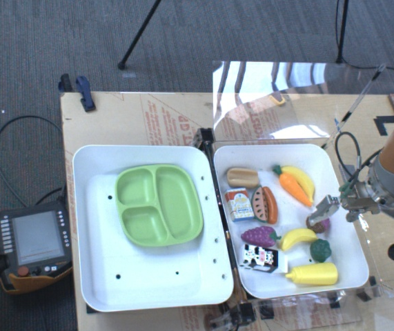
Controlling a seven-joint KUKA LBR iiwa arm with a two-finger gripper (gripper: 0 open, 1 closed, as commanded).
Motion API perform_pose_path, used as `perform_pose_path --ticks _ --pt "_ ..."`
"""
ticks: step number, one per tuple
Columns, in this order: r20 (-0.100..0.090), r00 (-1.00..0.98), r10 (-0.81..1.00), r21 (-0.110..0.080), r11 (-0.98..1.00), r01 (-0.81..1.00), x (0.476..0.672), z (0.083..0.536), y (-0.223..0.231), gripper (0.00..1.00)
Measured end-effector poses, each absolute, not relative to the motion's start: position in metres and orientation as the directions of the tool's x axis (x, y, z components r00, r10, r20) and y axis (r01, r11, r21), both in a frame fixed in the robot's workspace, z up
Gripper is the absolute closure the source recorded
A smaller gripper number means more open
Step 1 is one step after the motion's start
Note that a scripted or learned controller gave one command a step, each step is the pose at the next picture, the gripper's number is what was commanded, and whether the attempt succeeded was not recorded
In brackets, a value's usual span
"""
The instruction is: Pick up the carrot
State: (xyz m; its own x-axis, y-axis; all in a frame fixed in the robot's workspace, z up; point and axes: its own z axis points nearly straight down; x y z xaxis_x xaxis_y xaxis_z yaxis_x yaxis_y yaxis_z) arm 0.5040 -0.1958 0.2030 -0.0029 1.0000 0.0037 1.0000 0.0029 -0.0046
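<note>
Carrot [294,187] lies in the upper part of the right bin [359,250], orange with a green top, slanting from upper left down to lower right. A yellow banana [302,177] curves just behind it, touching or nearly touching along its upper side.

Seen from the fixed camera above the bench, the arm [392,173] comes in from the right edge, and its gripper [321,216] hangs over the right side of the same bin, below and to the right of the carrot and apart from it. One grey finger [323,209] shows as a short slanted bar; whether the claw is open or closed I cannot tell, and nothing can be seen between its fingers. Just beneath the gripper sits a small dark purple piece [320,225], too small to name.

Around the carrot lie other toy foods: a bread roll [243,177] to its left, a hot dog [266,205] below that, a small carton [239,205] beside the hot dog, a bunch of purple grapes [259,237], a second banana [297,238], a broccoli piece [321,250], a yellow squeeze bottle [312,274] along the lower wall and a black-and-white carton [259,257].

The left bin [90,267] holds a green divided plate [160,205]. A control pendant [33,241] rests on the floor to the left of the bench.
</note>
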Motion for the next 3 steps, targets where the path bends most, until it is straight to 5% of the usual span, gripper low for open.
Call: perform_pose_path --ticks 1,2,3 --pt "0.005 0.044 0.999 -0.009 -0.044 0.999 0.584 0.122 -0.191 0.00" --pt "0.003 0.147 0.989 -0.006 -0.147 0.989 0.629 0.085 -0.197 0.00" --pt "0.000 0.141 0.990 -0.005 -0.141 0.990 0.630 0.097 -0.197 1.00"
